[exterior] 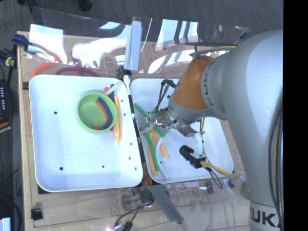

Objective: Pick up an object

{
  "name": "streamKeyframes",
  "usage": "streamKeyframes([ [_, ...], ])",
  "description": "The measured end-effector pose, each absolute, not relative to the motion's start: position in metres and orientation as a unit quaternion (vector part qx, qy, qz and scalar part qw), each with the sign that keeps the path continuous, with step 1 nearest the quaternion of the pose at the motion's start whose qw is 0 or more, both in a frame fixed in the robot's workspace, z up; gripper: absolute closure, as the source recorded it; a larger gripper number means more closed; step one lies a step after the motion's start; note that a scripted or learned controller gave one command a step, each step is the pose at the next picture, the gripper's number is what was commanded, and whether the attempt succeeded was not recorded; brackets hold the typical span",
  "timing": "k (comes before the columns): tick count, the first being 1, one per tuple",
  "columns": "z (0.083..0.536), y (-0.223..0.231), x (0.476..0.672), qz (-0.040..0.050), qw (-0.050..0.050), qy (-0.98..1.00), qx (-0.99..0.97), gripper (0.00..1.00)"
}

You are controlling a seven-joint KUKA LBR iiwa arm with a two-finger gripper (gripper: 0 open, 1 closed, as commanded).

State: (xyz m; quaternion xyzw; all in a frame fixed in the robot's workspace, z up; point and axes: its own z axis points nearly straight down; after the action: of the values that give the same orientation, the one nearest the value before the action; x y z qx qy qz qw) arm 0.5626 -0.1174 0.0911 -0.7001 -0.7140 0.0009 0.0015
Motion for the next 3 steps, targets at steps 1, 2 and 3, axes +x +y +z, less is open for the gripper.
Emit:
streamKeyframes([
  [1, 0.104, -0.118, 0.564, 0.0004, -0.001, -0.716, -0.698, 1.0],
  [2, 0.19, -0.111, 0.596, 0.0002, 0.001, -0.753, -0.658, 1.0],
  [3, 0.19, -0.111, 0.596, 0.0002, 0.001, -0.753, -0.657, 0.0],
])
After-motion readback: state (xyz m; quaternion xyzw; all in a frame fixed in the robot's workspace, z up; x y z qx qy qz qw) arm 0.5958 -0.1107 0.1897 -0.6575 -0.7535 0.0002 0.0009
